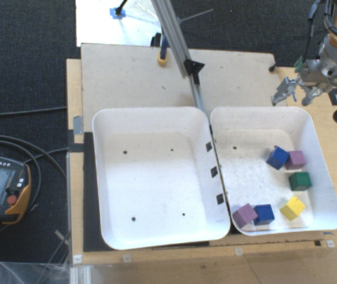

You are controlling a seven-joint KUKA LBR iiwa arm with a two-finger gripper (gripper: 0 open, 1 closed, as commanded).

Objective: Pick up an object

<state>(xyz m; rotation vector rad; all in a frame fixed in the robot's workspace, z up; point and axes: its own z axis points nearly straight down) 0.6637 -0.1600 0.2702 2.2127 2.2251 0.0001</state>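
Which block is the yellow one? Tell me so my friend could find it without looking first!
Look at the right-hand white bin, the one holding all the blocks. Go to its near right corner, where three blocks sit in a loose row. The yellow block is the rightmost, just below the green block, and it's the only yellow one.

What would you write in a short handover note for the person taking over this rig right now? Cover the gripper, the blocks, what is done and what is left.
Gripper: above the far edge of the right bin, nothing between its fingers.
Blocks, all in the right bin: blue block touching a purple block, green block just below, yellow block nearer the front, second purple block beside a second blue block at the front left.
Left bin: holds no blocks.
Done: nothing picked up.
Left: descend onto a block, grasp, lift.
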